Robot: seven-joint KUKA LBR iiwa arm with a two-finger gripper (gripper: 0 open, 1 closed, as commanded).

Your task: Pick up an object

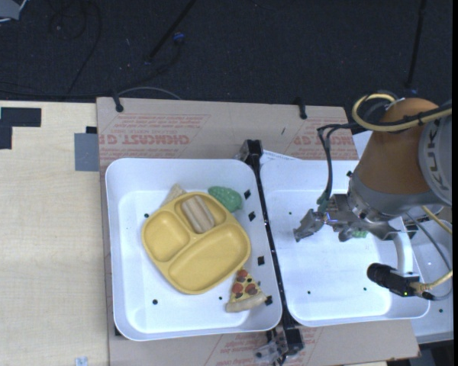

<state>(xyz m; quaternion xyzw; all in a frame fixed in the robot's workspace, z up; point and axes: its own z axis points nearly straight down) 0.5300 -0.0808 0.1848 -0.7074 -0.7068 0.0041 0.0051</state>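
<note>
My gripper point(325, 230) hangs over the right bin point(343, 296), near its middle, below the grey and orange arm point(397, 158). Its two fingers point(305, 227) stand spread apart and open, with nothing between them. A small green bit point(359, 233) shows just beside the right finger; what it is I cannot tell. In the left bin point(130, 280) lies a yellow divided plate point(202, 258) with a tan bun-like piece point(198, 213) in its upper compartment. A green toy point(226, 197) rests at the plate's upper right edge. A pizza slice toy point(245, 292) lies below the plate.
A black divider point(264, 235) runs between the two bins. Cables and a black connector point(393, 279) hang off the arm over the right bin's lower right. Cardboard point(214, 128) lies under both bins.
</note>
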